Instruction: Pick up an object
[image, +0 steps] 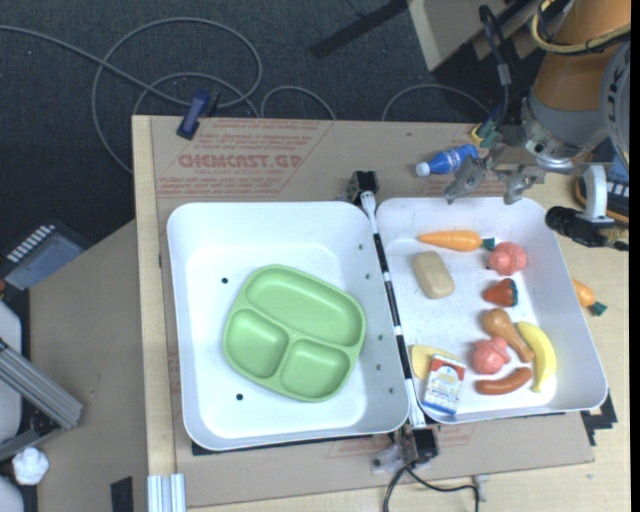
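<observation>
The right bin (560, 235) holds toy foods: an orange carrot (450, 240), a tan potato (434, 274), a pink fruit (507, 258), a strawberry (502, 292), a drumstick (505, 330), a banana (540, 352), a sausage (503, 381), a cheese wedge (428, 356) and a small carton (443, 390). My gripper (492, 188) hangs over the far rim of this bin, above and behind the carrot. It is open, with its fingers spread and nothing between them.
The left bin (200, 250) contains a green divided plate (293, 332). A blue bottle (447, 160) lies on the board behind the right bin, just left of my gripper. A small orange piece (585, 295) sits outside the right rim. Cables trail across the floor beyond.
</observation>
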